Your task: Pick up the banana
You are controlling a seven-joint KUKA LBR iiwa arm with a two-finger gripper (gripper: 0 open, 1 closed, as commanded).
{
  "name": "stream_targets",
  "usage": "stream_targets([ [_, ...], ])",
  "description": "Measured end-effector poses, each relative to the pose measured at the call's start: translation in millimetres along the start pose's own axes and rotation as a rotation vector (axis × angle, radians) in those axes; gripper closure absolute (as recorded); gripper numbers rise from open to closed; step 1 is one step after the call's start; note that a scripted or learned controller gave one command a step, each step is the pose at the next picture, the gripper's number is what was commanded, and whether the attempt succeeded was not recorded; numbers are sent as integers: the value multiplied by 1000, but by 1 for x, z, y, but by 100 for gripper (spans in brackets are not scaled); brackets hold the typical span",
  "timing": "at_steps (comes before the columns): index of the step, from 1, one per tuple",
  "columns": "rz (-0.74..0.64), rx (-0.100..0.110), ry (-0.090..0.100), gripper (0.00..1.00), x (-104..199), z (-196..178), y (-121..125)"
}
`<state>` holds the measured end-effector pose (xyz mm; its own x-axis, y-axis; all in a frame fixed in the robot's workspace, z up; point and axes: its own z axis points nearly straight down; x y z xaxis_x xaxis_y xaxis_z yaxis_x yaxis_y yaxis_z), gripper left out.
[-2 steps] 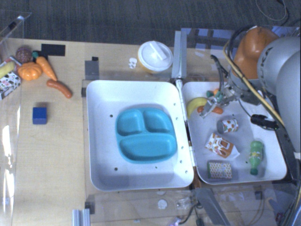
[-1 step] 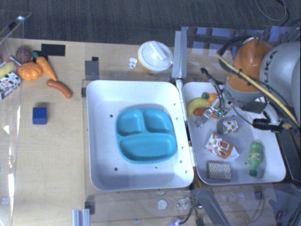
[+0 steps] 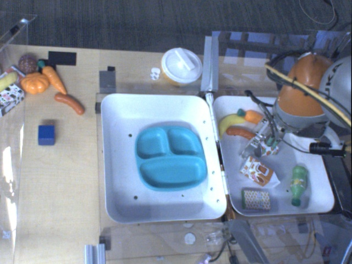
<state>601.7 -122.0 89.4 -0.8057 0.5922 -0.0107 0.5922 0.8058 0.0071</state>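
Observation:
The yellow banana (image 3: 227, 123) lies at the upper left of the right bin (image 3: 324, 202), close to the wall between the two bins. A red-orange sausage (image 3: 240, 131) rests against its lower side, and a small carrot (image 3: 253, 115) sits just to its right. My gripper (image 3: 259, 145) hangs low over the right bin, below and to the right of the banana, a short gap away from it. Nothing shows in its grasp. The arm's orange band (image 3: 300, 89) rises behind it.
In the right bin also lie a snack packet (image 3: 257, 172), a green bottle (image 3: 298, 185) and a grey sponge (image 3: 256, 198). A blue divided plate (image 3: 171, 157) sits in the left bin (image 3: 118, 147). Toy food (image 3: 47, 81) and a blue cube (image 3: 47, 135) lie on the bench at left.

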Motion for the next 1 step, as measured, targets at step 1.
stream_targets([
  [1,236,4,2,0,-17,-109,-57],
])
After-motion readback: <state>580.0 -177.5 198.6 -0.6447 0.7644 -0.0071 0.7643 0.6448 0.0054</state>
